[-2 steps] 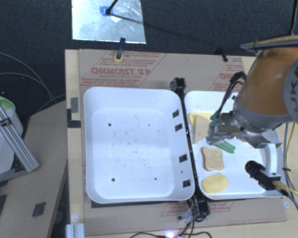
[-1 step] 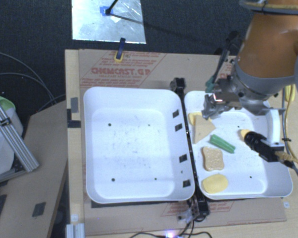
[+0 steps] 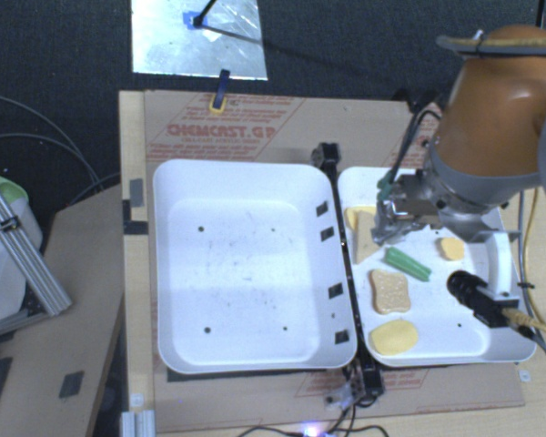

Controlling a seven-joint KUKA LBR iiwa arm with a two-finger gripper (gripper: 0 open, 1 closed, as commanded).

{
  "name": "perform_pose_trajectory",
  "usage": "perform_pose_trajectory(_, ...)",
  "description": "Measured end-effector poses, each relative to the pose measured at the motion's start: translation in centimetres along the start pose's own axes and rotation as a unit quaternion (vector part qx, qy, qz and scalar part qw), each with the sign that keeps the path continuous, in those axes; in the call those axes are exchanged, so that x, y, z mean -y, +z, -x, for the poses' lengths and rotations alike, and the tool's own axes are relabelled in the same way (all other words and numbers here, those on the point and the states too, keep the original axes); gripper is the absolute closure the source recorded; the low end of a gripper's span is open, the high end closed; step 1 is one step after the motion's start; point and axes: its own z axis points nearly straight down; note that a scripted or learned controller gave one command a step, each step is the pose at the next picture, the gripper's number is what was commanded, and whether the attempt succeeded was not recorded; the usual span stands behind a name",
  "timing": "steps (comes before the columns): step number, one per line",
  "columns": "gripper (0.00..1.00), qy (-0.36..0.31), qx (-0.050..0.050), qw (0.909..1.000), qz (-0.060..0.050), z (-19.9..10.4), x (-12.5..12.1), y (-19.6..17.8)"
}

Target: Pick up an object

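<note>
The right bin (image 3: 455, 340) holds several toy foods. A pale yellow wedge (image 3: 358, 228) lies by its left wall, with a green pod (image 3: 408, 264) just to the right of and below it. Below the pod lie a slice of toast (image 3: 390, 291) and a round yellow piece (image 3: 394, 337). A small orange-yellow piece (image 3: 452, 248) sits further right. My gripper (image 3: 390, 220) hangs low over the upper left part of this bin, right beside the wedge and just above the green pod. Nothing is visibly held.
The left bin (image 3: 246, 176) stands beside the right one, with a black divider (image 3: 338, 244) between them. The arm's orange and grey body (image 3: 496, 116) covers the right bin's far corner. A foil sheet (image 3: 198, 25) lies beyond the bench.
</note>
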Motion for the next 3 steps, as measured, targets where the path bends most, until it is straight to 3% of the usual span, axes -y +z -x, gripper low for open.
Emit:
perform_pose_trajectory(1, 1.0, -0.001, 0.0, 1.0, -0.001, -1.1, -0.5, 3.8)
perform_pose_trajectory(2, 1.0, -0.003, -0.001, 1.0, 0.007, -2.3, -0.1, -7.6)
perform_pose_trajectory(3, 1.0, 0.0, 0.0, 1.0, -0.001, -2.0, -0.4, -2.8)
